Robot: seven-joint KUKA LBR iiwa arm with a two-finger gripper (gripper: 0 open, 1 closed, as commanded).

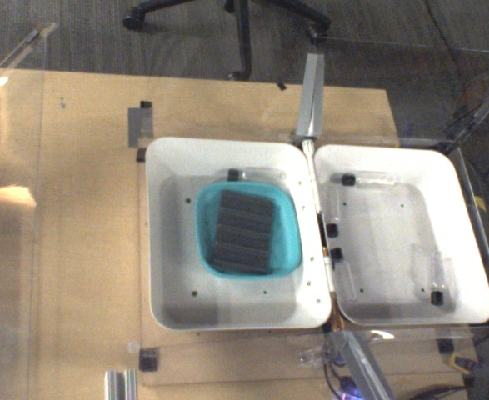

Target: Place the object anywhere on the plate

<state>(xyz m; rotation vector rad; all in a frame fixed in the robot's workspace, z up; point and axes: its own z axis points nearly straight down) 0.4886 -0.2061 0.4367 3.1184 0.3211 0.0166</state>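
A turquoise plate (pixel 287 223) sits in the middle of the left white bin (pixel 169 298). A dark grey ribbed block (pixel 243 232) lies flat on the plate, covering most of its centre and tilted slightly to the right.
The right white bin (pixel 469 298) stands beside the left one, with small black fittings along its inner wall. A metal post (pixel 311 98) rises behind the seam between the bins. The wooden bench (pixel 61 248) spreads to the left. An office chair base (pixel 242 15) stands beyond the bench.
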